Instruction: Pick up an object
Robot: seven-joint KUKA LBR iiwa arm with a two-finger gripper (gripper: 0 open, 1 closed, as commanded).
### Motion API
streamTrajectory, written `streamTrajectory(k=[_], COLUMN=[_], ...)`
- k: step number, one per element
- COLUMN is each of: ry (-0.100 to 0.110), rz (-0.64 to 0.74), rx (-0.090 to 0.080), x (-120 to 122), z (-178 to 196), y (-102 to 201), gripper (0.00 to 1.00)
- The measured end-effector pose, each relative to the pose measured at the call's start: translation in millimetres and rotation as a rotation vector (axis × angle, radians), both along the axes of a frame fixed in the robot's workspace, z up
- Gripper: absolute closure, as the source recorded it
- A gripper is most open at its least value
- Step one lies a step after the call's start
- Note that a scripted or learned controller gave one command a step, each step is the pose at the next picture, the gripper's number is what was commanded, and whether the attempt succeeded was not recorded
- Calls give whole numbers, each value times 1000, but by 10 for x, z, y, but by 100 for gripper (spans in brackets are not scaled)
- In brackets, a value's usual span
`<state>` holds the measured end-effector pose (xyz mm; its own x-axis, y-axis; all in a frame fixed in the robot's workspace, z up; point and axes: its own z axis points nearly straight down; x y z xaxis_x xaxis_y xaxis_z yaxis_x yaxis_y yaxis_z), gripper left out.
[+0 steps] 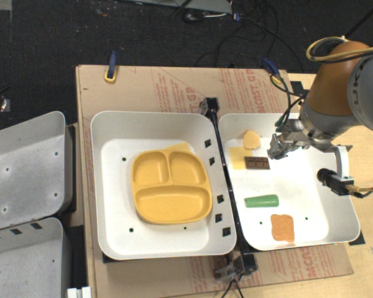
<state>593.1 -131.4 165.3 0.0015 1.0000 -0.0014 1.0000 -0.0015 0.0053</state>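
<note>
Gripper (277, 148) sits low over the right bin (342, 225), near its back-left part. Fingers point down and toward the bin's divider side; dark and small here, can't tell whether they're spread or closed, and nothing shows between them.

Candidate objects, all in the right bin:
- brown chocolate-like bar (257, 163): just beside the fingers, slightly nearer the camera and toward the left bin. Long axis runs left-right across the view. It lies on top of a pale yellow flat piece (236, 159), which extends further away from the fingers toward the divider.
- small orange-yellow lump (252, 139): near the fingers, on the far side and a bit toward the divider. Roundish, no clear long axis.
- green block (262, 200): well apart from the fingers, toward the camera. Long axis left-right.
- orange slab (283, 227): farthest, near the bin's front wall, long axis roughly front-back.

Left bin (105, 185) holds a yellow divided tray (171, 187), well apart from the fingers across the divider.

Judgement: nearest target is the brown bar; the coming move turns on a short shift toward the divider and down. Since the bar's long axis runs left-right, closing across its short side looks best. Risk: grabbing the pale piece underneath, or nudging the bar.
</note>
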Motion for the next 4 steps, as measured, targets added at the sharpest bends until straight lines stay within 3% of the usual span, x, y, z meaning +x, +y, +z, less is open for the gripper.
streamTrajectory(k=[2,4], ry=[-2,4], rz=[4,10], rx=[-1,3], x=[20,133], z=[1065,988], y=[-18,961], gripper=[100,100])
